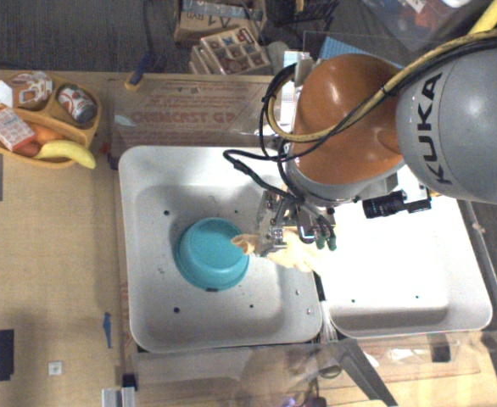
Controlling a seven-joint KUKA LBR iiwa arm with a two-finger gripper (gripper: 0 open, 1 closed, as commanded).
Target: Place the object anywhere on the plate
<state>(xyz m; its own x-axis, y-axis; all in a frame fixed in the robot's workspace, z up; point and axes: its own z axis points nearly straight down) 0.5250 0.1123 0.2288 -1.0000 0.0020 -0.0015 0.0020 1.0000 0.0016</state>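
While my gripper [276, 237] pinches a pale yellow object [293, 255], it sits at three o'clock of the teal plate [210, 257] in the left bin [147, 176].

arm [460, 125]: "KUKA" | cardboard box [189, 115]: faint print, unreadable

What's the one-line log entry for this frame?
arm: over left bin | gripper: at right rim of teal plate | pale object: beside gripper, grasp unclear | placed on plate: not yet
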